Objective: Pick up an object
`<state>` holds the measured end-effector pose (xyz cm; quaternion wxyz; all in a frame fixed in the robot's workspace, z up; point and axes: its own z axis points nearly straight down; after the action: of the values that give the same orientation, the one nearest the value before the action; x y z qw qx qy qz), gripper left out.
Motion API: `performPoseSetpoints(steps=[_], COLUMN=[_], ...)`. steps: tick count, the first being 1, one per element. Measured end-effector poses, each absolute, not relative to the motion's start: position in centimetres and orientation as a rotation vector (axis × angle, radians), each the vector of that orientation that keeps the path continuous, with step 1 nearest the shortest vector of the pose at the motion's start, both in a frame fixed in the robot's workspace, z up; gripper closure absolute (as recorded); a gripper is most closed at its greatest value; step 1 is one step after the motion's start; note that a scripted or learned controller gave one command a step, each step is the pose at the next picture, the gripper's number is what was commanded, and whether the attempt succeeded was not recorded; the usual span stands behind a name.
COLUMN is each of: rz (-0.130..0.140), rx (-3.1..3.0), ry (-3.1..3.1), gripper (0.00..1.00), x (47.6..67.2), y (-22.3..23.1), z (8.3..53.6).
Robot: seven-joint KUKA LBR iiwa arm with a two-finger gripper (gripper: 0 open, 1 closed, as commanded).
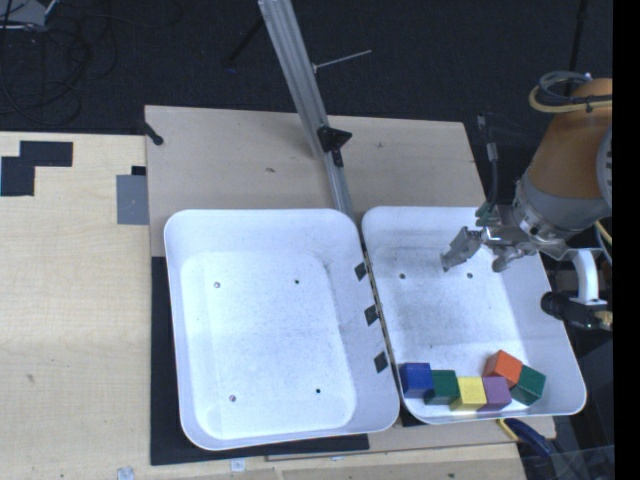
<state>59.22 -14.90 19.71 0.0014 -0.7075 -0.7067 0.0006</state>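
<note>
Gripper [482, 250] at the end of our grey arm [565, 183] hung over the upper part of the right bin [430, 223], its two fingers spread apart and nothing between them, when the overhead camera caught the scene. We saw the fingers [458, 249] pointing toward the bin's bare floor, well apart from the only pickable things on the bench. Those lay huddled in the bin's lower right corner: a blue block [415, 377], a dark green block [441, 387], a yellow block [470, 392], a purple block [496, 391], an orange block [505, 366] and a second green block [530, 383], packed so closely that several touched their neighbours and the near wall. We found the left bin [190, 238] holding no blocks, with a slanted metal rail [305, 93] rising from the seam between the two bins. As we judged it, the task stood at its very start: no block had been lifted, none was gripped, and the claw was not even above the cluster. What remained, by our reading, was the whole job: travel toward the near corner, descend on one block, close and raise it. We reckoned the orange block, sitting slightly apart at the back of the group, offered the cleanest approach, while the crowding against the wall could foil a grasp on the others.
</note>
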Motion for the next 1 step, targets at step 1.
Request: performPoseSetpoints(steps=[1], rz=[-0.006], rx=[-2.221], ry=[-2.227], gripper=[0.00], x=[55.92], y=[-12.82], z=[27.58])
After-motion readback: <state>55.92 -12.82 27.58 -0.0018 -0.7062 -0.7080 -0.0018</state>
